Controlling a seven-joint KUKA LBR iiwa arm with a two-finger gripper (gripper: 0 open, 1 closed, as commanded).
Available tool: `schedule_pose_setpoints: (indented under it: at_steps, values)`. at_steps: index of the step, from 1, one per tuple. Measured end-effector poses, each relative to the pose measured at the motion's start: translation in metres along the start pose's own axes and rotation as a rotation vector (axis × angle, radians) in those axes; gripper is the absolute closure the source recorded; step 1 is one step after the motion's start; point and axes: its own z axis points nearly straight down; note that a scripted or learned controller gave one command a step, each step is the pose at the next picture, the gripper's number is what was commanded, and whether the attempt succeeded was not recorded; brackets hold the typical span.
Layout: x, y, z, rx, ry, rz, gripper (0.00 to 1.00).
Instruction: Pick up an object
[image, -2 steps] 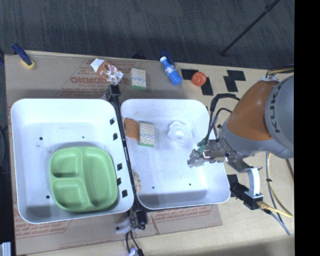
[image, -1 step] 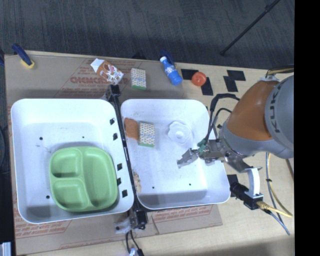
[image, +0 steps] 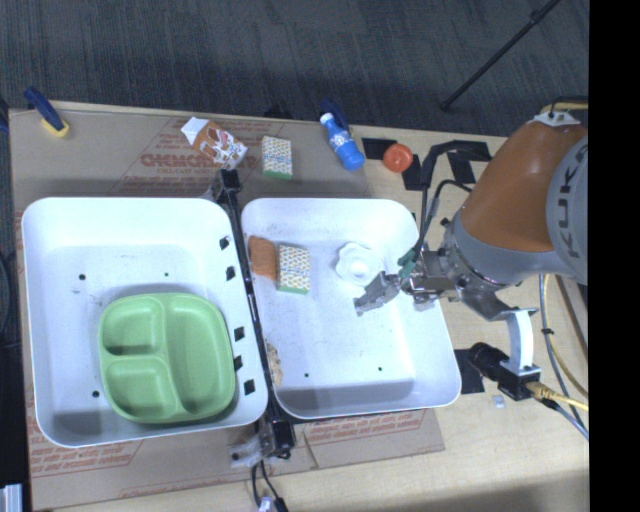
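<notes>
One small white round cup

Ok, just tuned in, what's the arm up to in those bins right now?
The gripper is over the right bin, just below a small white object, with nothing visibly between its fingers. A patterned sponge and an orange-brown block lie near that bin's left wall. The green divided plate sits untouched in the left bin.

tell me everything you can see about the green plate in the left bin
The green plate is a rounded-square divided tray, pale green and plastic-looking, with three compartments: one long one on its right side and two smaller ones on its left. It lies flat, right side up, on the floor of the left bin, toward the near edge. Nothing visible lies in it.
</notes>
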Motion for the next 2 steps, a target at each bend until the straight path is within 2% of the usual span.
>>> schedule_pose_setpoints:
  at_steps: [1, 2]
  values:
    - [0.062, 0.0, 0.002, 0.003, 0.001, 0.0, 0.0]
    - [0.079, 0.0, 0.035, 0.003, 0.0, -0.001, 0.0]
